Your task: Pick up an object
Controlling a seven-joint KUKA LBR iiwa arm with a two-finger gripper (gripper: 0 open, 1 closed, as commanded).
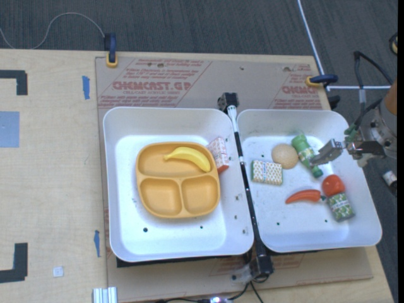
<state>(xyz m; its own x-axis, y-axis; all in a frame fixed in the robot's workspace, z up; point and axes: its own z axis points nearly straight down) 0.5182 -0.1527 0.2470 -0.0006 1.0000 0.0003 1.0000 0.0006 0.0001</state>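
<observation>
My gripper (324,153) reaches in from the right over the right bin (363,238). Its tip is beside the lower end of a green bottle (303,149), which lies tilted in the back of that bin. Left of the bottle rests a beige round object (285,156), and a green-and-yellow checkered packet (267,172) lies further left. Below the gripper sit a red tomato (332,184), a green patterned can (341,207) and a red chili pepper (303,196). Nothing shows lifted off the bin floor.
The left bin (120,169) holds an orange divided plate (178,191) with a yellow banana (188,158) in its back compartment. A red-and-white packet (219,151) lies by the plate's right rim. Clamps (320,79) and a cable run behind the bins.
</observation>
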